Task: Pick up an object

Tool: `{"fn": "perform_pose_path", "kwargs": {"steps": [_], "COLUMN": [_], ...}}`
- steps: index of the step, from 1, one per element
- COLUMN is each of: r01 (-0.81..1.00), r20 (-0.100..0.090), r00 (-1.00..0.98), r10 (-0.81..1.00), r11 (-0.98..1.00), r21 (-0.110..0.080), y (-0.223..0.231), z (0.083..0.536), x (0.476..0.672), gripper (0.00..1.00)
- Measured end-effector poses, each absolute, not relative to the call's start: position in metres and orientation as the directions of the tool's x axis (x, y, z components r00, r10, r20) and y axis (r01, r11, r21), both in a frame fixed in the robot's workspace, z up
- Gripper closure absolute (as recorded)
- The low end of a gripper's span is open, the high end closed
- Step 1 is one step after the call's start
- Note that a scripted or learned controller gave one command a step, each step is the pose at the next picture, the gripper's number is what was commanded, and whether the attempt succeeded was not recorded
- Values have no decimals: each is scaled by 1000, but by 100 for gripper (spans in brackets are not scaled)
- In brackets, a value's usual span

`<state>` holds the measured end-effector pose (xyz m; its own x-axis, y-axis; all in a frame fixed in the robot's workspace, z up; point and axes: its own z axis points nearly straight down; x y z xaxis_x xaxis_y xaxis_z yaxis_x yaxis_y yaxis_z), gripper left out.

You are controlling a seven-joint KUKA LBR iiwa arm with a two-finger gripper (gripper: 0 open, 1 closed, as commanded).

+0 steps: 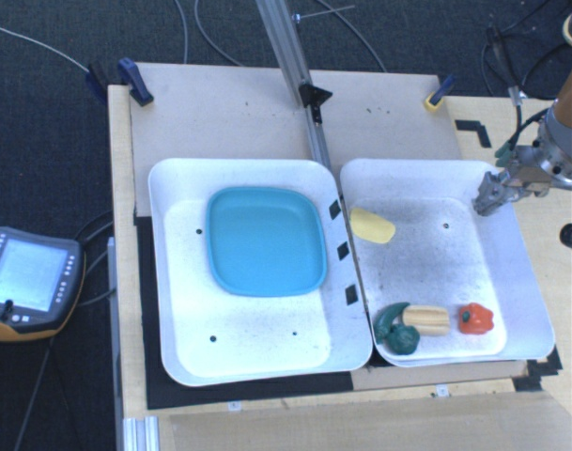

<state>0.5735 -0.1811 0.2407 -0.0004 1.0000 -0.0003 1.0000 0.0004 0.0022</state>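
Observation:
The right bin (511,252) holds a yellow piece (372,225) near its left wall. Along its front edge lie a green piece (396,327), a tan block (426,320) and a red pepper-like piece (474,318). My gripper (489,197) hangs at the bin's far right corner, above the rim, well away from all of these. Nothing shows between its fingers.
The left bin (182,252) carries a blue square plate (267,241). A metal pole (290,54) slants down between the bins. Blue clamps (135,81) and a yellow-blue clamp (440,92) sit on the board's far corners. A pendant (27,280) lies left of the bench.

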Motion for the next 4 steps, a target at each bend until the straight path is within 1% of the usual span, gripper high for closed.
{"fn": "perform_pose_path", "kwargs": {"steps": [1, 2, 4], "r01": [1000, 1000, 1000], "r20": [1, 1, 1], "r00": [-5, -4, -5], "r10": [1000, 1000, 1000], "r11": [5, 4, 5], "r21": [2, 0, 0], "y": [-124, -79, 15], "z": [249, 238, 223], "x": [588, 599, 632], "gripper": [100, 100, 100]}}
